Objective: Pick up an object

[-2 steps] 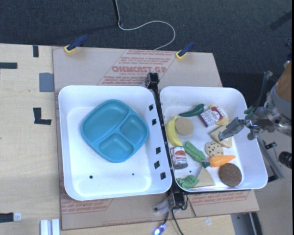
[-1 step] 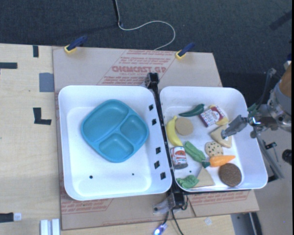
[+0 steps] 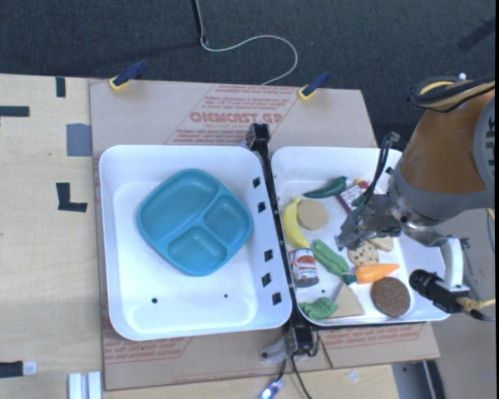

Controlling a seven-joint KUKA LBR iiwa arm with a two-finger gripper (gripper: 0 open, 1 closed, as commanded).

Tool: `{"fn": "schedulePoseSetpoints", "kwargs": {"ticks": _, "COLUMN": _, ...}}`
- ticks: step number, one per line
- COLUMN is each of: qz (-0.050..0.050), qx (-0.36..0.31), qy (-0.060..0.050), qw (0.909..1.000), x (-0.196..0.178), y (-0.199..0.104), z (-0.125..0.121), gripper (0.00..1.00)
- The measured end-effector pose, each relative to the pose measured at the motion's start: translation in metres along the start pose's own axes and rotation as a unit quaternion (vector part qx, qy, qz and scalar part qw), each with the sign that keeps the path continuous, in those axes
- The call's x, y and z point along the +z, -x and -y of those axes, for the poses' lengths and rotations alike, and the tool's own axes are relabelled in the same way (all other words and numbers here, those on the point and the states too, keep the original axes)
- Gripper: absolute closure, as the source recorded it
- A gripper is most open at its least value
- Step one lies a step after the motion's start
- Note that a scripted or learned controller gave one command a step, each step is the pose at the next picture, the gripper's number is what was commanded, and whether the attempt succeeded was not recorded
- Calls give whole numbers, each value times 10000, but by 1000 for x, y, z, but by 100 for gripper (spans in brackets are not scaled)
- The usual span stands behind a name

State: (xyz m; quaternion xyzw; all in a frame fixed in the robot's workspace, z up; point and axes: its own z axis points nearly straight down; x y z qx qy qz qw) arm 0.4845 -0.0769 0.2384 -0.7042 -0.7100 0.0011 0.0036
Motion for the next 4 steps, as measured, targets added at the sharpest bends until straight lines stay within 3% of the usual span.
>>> {"fn": "schedulePoseSetpoints", "kwargs": {"ticks": 1, "qz": 10, "qx": -1, "qy": 46, "qw": 10000, "x": -31, "y": -53, "z": -39, "gripper": 100}}
{"fn": "schedulePoseSetpoints", "kwargs": {"ticks": 2, "qz": 11, "qx": 15, "qy": -1, "qw": 10000, "x": -4, "y": -100, "z": 3, "gripper": 100}}
{"fn": "schedulePoseSetpoints", "kwargs": {"ticks": 3, "qz": -8, "qx": -21, "qy": 89, "qw": 10000, "x": -123, "y": -180, "z": -5, "gripper": 100}}
{"fn": "schedulePoseSetpoints", "kwargs": {"ticks": 4, "qz": 15, "qx": 29, "qy": 53, "qw": 10000, "x": -179, "y": -166, "z": 1, "gripper": 100}}
